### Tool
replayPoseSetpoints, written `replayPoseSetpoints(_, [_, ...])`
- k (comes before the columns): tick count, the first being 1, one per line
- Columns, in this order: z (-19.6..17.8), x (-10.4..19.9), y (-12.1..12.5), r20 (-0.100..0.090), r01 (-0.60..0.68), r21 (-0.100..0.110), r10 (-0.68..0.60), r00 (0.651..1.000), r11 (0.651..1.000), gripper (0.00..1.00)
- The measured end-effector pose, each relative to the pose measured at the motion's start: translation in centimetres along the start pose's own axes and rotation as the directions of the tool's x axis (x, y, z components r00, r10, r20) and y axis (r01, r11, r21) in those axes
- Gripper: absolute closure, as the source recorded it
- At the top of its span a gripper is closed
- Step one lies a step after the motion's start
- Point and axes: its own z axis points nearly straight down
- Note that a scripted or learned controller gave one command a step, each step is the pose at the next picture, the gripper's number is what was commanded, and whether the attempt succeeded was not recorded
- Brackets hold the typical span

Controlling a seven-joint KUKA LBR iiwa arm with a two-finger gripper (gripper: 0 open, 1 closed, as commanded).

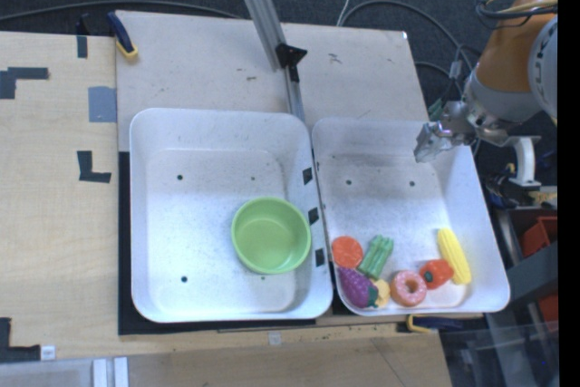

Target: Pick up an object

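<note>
Step in hand is judged to be the approach: nothing is held, no pick started. The gripper (433, 143) is seen at the far right edge of the right bin (381, 168), over its upper rim, well apart from every candidate object. Jaw state cannot be told; the tip is too small and blurred at this angle.

Candidate objects are all clustered along the near edge of the right bin: an orange round piece (346, 251), a green vegetable (377, 255) touching it, a purple piece (357, 286) just below, a pink ring-shaped piece (409, 287), a small red-orange piece (438, 273) and a yellow corn cob (454, 255) near the bin's right wall. A small yellow bit is wedged between the purple and pink pieces; its identity is not resolved. In the left bin (181, 195) a green bowl (270, 235) is sat alone near the dividing rim.

Next move, as judged: the gripper must be carried toward the near edge and lowered over one piece. The corn cob is the best bet, since it is nearest and free along most of its length. The packed cluster risks a multi-object or glancing grasp.
</note>
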Motion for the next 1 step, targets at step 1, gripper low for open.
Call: replayPoseSetpoints(1, [-4.78,-0.18,0.99,0.001,0.001,-0.001,-0.001,1.000,1.000,1.00])
